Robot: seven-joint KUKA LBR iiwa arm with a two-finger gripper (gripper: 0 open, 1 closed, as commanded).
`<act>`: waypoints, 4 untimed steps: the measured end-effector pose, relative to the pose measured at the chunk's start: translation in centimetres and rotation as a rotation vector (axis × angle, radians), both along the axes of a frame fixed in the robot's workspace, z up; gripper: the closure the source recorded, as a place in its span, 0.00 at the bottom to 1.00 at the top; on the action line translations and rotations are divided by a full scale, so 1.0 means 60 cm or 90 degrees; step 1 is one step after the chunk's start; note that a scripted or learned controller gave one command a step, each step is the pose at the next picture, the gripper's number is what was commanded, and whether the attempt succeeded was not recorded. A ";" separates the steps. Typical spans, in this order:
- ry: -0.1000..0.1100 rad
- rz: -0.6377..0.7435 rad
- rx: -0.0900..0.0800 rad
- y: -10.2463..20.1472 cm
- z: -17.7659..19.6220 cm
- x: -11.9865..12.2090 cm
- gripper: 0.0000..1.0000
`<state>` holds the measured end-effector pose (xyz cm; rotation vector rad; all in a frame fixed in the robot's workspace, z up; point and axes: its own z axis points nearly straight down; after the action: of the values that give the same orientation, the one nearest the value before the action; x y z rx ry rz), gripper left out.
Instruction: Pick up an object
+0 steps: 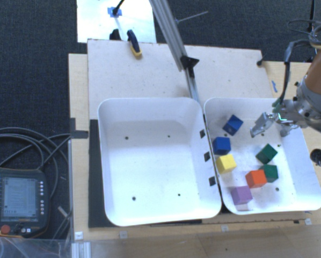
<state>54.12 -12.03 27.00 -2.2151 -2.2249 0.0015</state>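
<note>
My claw (263, 123) hangs over the right bin (305, 198), above bare white floor between the upper blue cube (233, 124) and the dark green cube (267, 153); whether it is open I cannot tell, and I see nothing held. Any block would do. The trouble I expect lies lower down: the orange cube (255, 178) touches a second green cube (271, 172), so closing there could catch both or shove one aside. The lower blue cube (221, 145) and yellow cube (226, 163) sit close to the bin wall, leaving little room. My own wrist hides part of the bin's far corner, and my height above the floor is hard to judge.
</note>
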 end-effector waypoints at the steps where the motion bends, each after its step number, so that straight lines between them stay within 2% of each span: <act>1: -0.003 -0.001 0.000 0.000 0.003 0.001 0.00; 3: 0.000 -0.001 0.000 -0.008 -0.138 0.000 0.00; 4: 0.001 -0.001 0.000 -0.013 -0.228 0.015 0.00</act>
<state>55.02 -12.82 13.29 -2.2168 -2.2222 0.0028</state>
